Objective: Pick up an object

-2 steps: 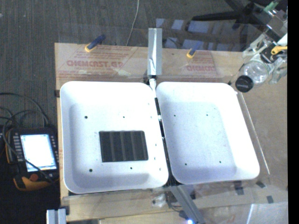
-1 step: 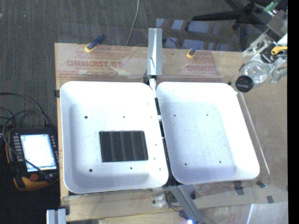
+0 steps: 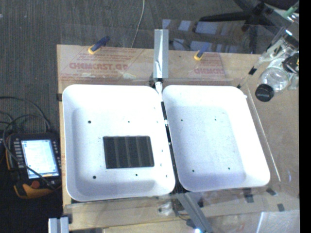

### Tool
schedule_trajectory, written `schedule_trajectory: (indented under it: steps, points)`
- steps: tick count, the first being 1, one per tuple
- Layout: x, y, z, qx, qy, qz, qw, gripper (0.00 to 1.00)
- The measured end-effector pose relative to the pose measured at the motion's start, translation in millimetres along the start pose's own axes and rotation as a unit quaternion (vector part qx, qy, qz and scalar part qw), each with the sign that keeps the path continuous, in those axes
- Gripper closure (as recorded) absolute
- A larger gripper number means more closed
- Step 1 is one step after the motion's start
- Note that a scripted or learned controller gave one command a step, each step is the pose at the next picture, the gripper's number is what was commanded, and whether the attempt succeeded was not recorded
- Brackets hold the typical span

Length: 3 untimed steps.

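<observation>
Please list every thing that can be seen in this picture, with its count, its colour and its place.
white bins: two, white, side by side on the bench
dark ribbed panel: one, dark grey, flat in the left bin
bench: one, light wood, under both bins
clamps: two, yellow and blue, at the bench's far edge
metal post: one, grey, behind the gap between the bins
handheld screen unit: one, orange and black, on the floor at left
office chair base: one, black, upper right
robot parts: clear and black hardware, right edge
</observation>
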<state>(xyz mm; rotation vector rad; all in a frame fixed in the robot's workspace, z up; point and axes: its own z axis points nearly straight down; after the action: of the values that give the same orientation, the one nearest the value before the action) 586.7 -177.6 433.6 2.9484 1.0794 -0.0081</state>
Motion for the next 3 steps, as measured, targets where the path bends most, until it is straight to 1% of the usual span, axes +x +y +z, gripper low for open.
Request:
schedule_trajectory:
  steps: [1,2,3]
  points:
    - [-31,9,1,0.001,0.000,0.128,0.9918,0.00]
    - [-40,26,1,0.001,0.000,0.229,0.9733,0.00]
    - [-26,37,36,0.001,0.000,0.111,0.9938,0.00]
